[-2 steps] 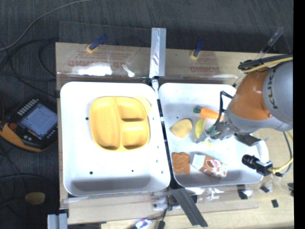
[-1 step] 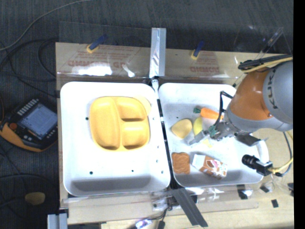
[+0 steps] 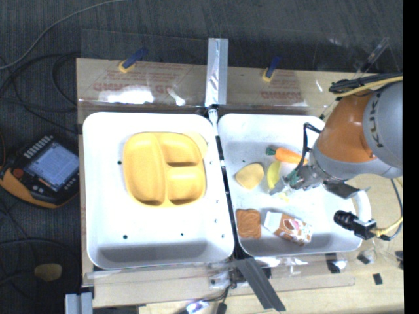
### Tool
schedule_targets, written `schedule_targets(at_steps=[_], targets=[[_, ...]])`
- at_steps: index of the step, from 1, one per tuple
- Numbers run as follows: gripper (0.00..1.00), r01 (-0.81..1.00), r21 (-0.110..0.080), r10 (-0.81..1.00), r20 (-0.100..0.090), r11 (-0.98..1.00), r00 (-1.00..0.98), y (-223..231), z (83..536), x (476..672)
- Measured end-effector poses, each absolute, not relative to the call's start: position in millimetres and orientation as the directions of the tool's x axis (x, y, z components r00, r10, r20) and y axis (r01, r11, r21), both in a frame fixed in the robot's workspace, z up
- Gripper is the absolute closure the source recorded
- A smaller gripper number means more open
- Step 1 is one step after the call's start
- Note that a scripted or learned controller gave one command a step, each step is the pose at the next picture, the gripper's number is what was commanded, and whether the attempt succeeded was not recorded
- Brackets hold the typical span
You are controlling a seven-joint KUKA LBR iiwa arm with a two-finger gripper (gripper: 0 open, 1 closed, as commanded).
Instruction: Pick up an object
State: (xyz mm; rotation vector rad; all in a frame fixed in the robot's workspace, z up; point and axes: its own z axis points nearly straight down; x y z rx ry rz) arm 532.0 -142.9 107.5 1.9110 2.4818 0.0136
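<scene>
Pincer [image 3: 289,183] low in the right bin [image 3: 327,124], at the yellow banana [image 3: 273,174]; grip state impossible to tell, tips merging with the fruit. Beside it a pale lemon-like piece [image 3: 249,175], an orange carrot [image 3: 287,154] above, a brown waffle-like square [image 3: 248,223] and a small printed carton [image 3: 292,229] nearer the front wall. Left bin [image 3: 98,175] carrying a yellow divided tray [image 3: 163,168].

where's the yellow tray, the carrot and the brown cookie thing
yellow divided tray [image 3: 163,169]: camera view, left bin, on the ridge between its compartments
toy carrot [image 3: 288,154]: camera view, right bin, on its orange body
brown cookie [image 3: 248,224]: camera view, right bin near its front edge, on its top face
</scene>
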Motion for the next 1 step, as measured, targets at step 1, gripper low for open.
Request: schedule_targets(at_steps=[1], targets=[[1.00,0.978,-0.002,0.978,0.000,0.208,-0.208,-48.3,183.2,591.9]])
